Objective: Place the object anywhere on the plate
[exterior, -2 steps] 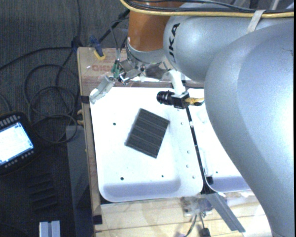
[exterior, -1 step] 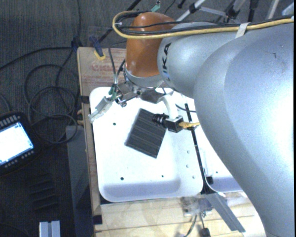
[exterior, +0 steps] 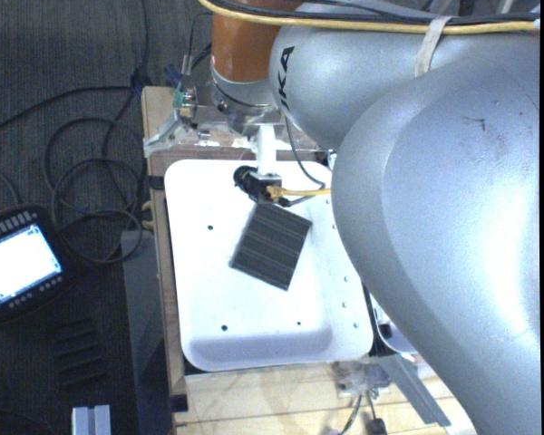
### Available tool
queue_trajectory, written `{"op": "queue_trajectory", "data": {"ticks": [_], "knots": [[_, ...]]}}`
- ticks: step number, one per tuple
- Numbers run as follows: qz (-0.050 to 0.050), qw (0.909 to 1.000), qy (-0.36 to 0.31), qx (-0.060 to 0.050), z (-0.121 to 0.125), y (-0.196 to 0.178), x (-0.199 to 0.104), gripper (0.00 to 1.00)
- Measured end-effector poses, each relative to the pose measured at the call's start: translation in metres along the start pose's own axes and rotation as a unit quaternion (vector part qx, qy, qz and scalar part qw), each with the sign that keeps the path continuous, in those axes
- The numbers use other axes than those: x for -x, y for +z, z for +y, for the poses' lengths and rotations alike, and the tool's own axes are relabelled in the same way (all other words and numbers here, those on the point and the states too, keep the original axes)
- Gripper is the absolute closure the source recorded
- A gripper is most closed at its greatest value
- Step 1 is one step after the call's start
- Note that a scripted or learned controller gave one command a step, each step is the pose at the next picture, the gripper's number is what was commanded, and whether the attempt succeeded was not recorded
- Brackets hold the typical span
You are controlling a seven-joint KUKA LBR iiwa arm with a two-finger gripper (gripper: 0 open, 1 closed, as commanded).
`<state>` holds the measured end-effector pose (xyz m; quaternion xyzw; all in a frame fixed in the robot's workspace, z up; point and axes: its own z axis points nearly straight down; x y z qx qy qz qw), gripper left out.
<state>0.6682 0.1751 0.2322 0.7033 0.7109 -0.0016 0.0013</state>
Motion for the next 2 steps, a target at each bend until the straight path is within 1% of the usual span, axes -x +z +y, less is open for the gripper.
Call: {"op": "queue_trajectory", "data": {"ticks": [1, 2], "knots": [[0.001, 0.9998, -0.017, -0.002, -0.069, 0.019, -0.005, 0.00], [0.001, 0.9829, -0.184, 0.000, -0.120, -0.092, -0.031, 0.00]]}}
